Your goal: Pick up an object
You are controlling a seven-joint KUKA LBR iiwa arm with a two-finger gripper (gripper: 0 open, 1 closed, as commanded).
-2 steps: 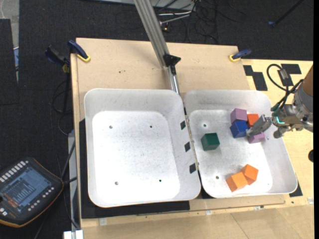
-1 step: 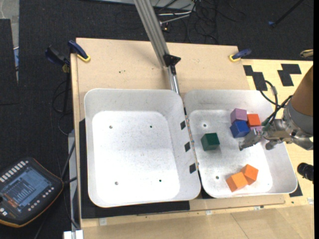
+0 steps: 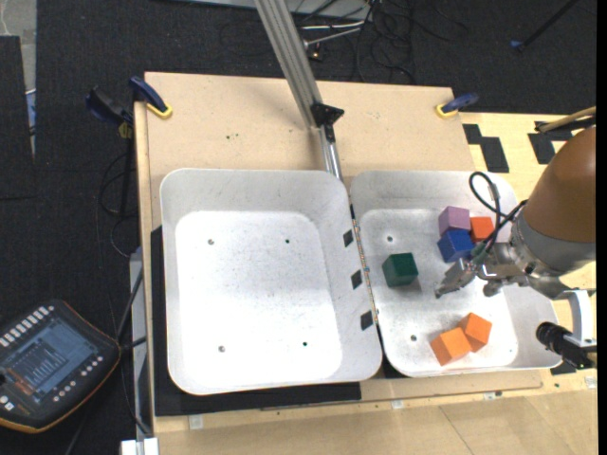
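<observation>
The right bin (image 3: 417, 363) holds several blocks. A dark green cube (image 3: 399, 269) lies near its middle left. A purple block (image 3: 454, 219), a blue block (image 3: 455, 243) and a small orange block (image 3: 482, 226) cluster at the upper right. Two orange blocks (image 3: 449, 346) (image 3: 477, 330) lie side by side near the front. My gripper (image 3: 465, 289) hangs over the right bin, just below the blue block, right of the green cube and above the two orange blocks. It is open, with nothing between its fingers.
The left bin (image 3: 180, 254) sits beside the right one, their rims meeting at the middle. A slanted metal pole (image 3: 294, 55) comes down to the bins' far edge. A teach pendant (image 3: 47, 363) lies off the bench at the lower left.
</observation>
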